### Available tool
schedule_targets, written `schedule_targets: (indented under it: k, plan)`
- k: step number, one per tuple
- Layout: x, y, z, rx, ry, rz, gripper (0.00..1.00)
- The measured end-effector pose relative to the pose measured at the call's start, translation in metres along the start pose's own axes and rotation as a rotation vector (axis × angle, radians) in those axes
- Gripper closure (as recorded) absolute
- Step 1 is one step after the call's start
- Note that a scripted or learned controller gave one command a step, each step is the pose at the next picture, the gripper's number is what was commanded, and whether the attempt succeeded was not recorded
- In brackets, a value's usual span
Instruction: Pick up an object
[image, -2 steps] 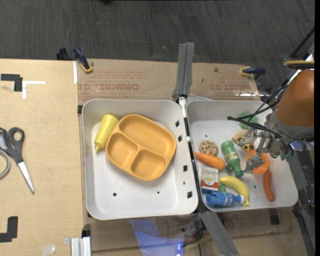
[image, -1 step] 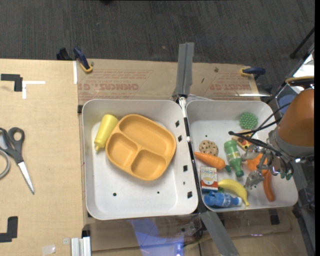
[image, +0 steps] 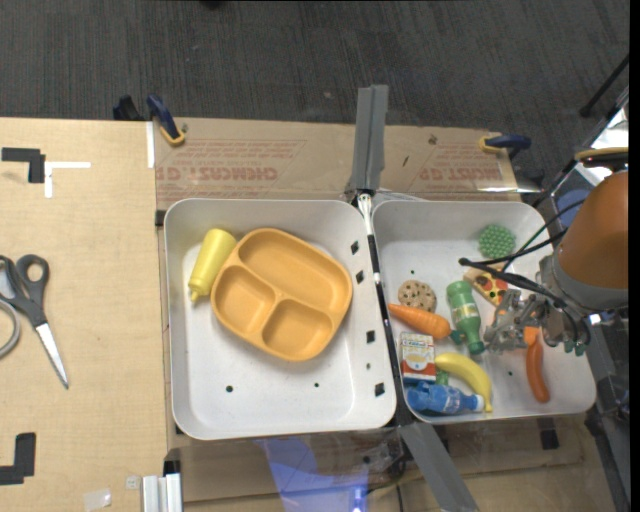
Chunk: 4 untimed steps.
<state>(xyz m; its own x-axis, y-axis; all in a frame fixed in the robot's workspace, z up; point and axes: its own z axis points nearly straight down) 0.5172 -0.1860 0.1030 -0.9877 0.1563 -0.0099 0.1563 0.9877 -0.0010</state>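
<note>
The right bin (image: 440, 235) holds several toys: a green bottle (image: 462, 310), a pizza slice (image: 490, 287), a green spiky ball (image: 495, 241), a cookie (image: 415, 295), a carrot (image: 420, 320), a banana (image: 468, 372), a blue bottle (image: 440, 400), a small carton (image: 416, 352) and a red sausage (image: 537, 368). My gripper (image: 507, 328) is low in this bin, just right of the green bottle, below the pizza slice and left of the sausage. Nothing is visibly lifted.
The left bin (image: 260, 400) holds a yellow divided plate (image: 280, 293) and a yellow mustard bottle (image: 210, 262). Scissors (image: 35, 310) lie on the wooden bench at far left. Cardboard (image: 260, 160) and blue clamps (image: 165, 118) sit behind the bins.
</note>
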Motion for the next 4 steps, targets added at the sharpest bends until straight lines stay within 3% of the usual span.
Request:
schedule_targets:
  k: [1,2,4]
  plan:
    - [0.0,0.0,0.0,0.0,0.0,0.0,0.0]
    - [0.01,0.014,0.01,-0.001,0.006,0.168,0.0]
    - [-0.051,0.096,0.011,0.001,0.007,0.492,0.0]
